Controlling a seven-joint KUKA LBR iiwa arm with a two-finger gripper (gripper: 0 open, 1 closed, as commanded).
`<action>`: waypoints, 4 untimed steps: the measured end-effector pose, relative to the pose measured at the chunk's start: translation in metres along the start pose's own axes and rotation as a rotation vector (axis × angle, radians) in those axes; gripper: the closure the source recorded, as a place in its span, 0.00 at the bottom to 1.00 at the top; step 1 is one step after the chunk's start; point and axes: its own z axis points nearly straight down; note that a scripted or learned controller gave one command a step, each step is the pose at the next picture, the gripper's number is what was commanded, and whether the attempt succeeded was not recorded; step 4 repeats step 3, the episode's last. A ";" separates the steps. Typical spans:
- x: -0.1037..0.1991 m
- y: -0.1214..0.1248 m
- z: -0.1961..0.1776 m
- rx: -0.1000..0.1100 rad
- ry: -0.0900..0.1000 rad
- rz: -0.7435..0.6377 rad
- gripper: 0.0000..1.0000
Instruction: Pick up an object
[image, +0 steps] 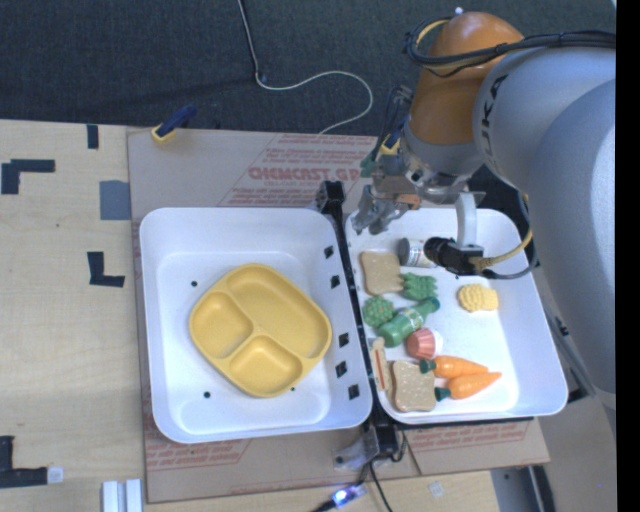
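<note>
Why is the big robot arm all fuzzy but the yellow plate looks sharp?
In the camera view, the arm sits close to the lens, so it is soft; the yellow divided plate lies in focus, under even light with faint shadows.

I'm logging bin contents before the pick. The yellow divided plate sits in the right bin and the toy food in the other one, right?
Not quite. The camera view shows the yellow divided plate in the left bin; the toy food, such as the carrot and corn, lies in the right bin.
</note>
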 end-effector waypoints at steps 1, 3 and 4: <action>0.048 0.003 0.007 0.002 -0.001 0.001 1.00; 0.029 0.000 -0.003 0.001 -0.002 0.005 1.00; 0.029 0.000 -0.003 0.001 -0.002 0.005 1.00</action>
